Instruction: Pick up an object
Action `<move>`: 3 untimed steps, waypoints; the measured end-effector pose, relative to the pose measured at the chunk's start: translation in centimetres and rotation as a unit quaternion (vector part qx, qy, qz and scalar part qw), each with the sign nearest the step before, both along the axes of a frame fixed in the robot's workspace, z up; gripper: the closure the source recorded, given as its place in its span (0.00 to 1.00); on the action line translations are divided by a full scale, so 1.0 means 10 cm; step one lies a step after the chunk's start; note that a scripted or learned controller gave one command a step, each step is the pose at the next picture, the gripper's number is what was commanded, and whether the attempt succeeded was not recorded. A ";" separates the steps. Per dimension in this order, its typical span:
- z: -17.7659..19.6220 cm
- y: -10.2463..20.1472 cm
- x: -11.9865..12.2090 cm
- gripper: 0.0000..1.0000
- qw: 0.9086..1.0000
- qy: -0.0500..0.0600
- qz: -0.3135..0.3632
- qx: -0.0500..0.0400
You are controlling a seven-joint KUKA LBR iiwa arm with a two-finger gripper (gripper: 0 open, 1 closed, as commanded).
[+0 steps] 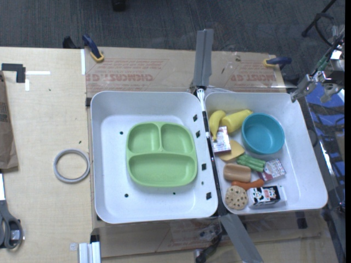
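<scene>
Cookie (236,197) edge-cut by bin wall (219,197), box (221,140) label illegible

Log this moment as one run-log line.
left bin: green divided plate | right bin: blue bowl, banana, cookie | nothing lifted

The one camera hung fixed above the bench and looked down at a slant, so that the far edge of the bench and a strip of dark floor (164,10) beyond it sat along the top of its view, while the near edge ran along the bottom. It stood far enough back to take in both bins whole, the left bin (104,163) near the middle and the right bin (304,163) toward the right side, with a stretch of bare wooden benchtop (44,119) at the left. With a single view, no part of the scene was shared with another.
</scene>
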State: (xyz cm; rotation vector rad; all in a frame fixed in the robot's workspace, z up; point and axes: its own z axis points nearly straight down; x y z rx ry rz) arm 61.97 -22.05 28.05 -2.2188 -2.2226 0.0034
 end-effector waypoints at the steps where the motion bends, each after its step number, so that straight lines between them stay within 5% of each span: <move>1: 0.36 0.66 -0.07 0.00 1.000 -0.001 0.026 0.000; 2: -1.28 0.37 -0.70 0.00 0.993 0.001 -0.117 0.000; 3: -1.45 0.47 -0.46 0.00 1.000 0.000 -0.023 0.000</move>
